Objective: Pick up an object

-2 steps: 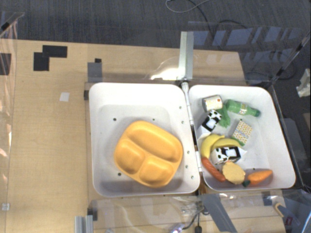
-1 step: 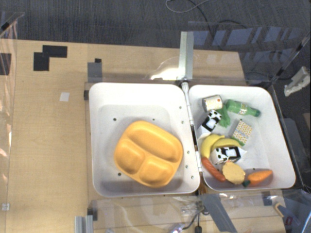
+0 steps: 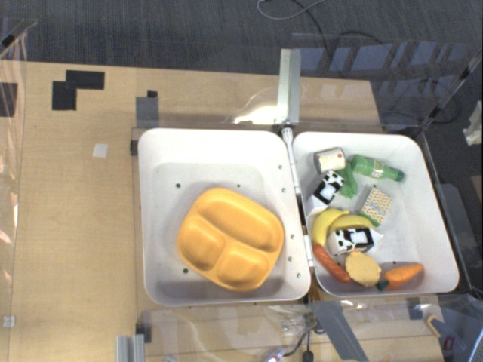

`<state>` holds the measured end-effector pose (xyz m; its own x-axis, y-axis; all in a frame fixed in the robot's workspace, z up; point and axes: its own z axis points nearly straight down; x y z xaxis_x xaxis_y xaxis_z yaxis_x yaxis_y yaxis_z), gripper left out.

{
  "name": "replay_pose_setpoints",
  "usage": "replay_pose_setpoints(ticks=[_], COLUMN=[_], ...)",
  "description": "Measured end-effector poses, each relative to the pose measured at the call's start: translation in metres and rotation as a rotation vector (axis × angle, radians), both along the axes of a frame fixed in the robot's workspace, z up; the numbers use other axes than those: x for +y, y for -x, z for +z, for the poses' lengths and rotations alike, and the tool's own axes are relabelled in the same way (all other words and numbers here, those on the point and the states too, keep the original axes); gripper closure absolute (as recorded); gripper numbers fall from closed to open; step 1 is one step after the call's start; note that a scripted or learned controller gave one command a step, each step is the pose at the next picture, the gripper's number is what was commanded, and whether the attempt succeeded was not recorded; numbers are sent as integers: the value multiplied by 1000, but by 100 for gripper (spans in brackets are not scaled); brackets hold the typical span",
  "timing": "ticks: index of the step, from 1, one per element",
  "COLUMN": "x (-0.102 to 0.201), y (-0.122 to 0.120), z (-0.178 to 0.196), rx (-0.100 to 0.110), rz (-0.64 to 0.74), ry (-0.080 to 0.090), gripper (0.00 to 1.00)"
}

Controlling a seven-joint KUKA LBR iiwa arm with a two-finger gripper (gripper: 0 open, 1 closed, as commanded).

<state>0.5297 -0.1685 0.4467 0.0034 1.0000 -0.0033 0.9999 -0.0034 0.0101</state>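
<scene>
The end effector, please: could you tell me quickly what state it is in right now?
End effector: its state cannot be told from the camera view.

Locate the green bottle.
The green bottle lies on its side near the far edge of the right bin, right of the small white cup, above the patterned packet.
</scene>
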Motion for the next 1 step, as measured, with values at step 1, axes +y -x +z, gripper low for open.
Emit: replay_pose_setpoints(ticks=[1], x=[0], y=[0], z=[0], rx=[0], rz=[0], ry=[0], gripper=[0])
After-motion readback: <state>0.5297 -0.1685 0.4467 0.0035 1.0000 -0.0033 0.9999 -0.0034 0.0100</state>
